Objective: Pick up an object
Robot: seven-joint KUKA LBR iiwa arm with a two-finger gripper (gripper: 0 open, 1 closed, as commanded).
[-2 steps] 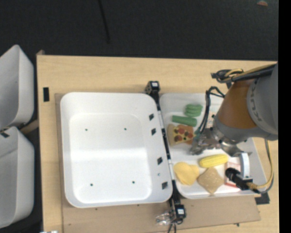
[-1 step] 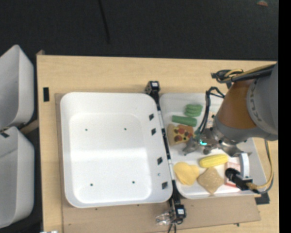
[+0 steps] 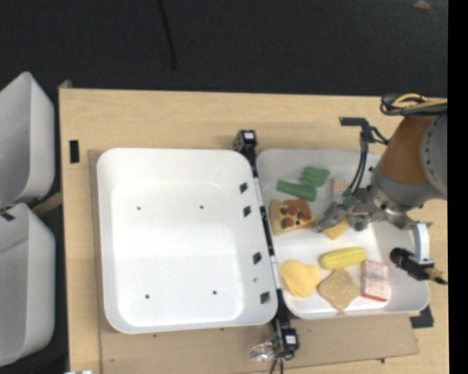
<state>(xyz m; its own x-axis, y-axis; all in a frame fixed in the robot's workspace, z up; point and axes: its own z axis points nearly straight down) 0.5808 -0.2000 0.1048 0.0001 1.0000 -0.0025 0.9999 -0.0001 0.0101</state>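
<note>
Right now the gripper [image 3: 337,218] sits low in the right bin [image 3: 292,306], about mid-bin, just off a small yellow piece [image 3: 336,230] that lies right under its tips. Fingers: can't tell how they stand, too small and dark against the bin floor, and can't tell if the yellow piece is actually between them or just beside. Not calling it a hold.

Likely target is that small yellow piece, touching or nearly touching the tips on their near-edge side. Pizza slice [image 3: 291,214] is just left of the tips, toward the wall shared with the left bin [image 3: 109,209]. Green pieces [image 3: 304,182] lie toward the far edge, long axis roughly along that edge. Corn cob [image 3: 343,258] lies toward the near edge from the tips, long axis running left-right. Yellow lump [image 3: 299,277], tan slab [image 3: 339,289] and pink packet [image 3: 375,280] line the near edge.

Arm [image 3: 405,162] comes in from the right edge and covers that side of the right bin; the wrist hides whatever is beneath it. Black fitting [image 3: 409,262] by the right edge, unclear what it is.
</note>
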